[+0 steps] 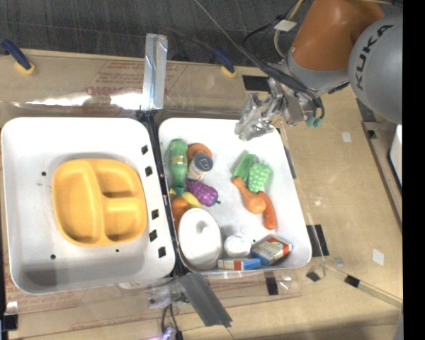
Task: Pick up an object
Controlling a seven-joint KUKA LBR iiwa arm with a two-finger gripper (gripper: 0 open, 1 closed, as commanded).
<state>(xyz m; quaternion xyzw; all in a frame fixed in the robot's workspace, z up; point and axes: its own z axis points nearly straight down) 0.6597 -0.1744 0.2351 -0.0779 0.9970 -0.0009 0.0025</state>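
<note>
The right bin (292, 190) holds a jumble of toy food. A green bottle (177, 158) and an orange can with a dark lid (199, 159) lie at its left, with a purple eggplant (204, 193) below them. Two green vegetables (253, 171) sit mid-right, and an orange carrot-like piece (252, 199) and a red-orange piece (270, 219) lie below those. A white cup (198, 237) and a small red-yellow box (271, 249) rest near the front. My gripper (253, 122) hangs over the bin's back right corner, above and apart from the green vegetables, with nothing visible in it.
The left bin (21, 154) holds a yellow divided tray (99, 200). A metal strip (154, 69) stands at the back between the bins. Cables trail from the wrist (297, 101) across the bench behind the right bin.
</note>
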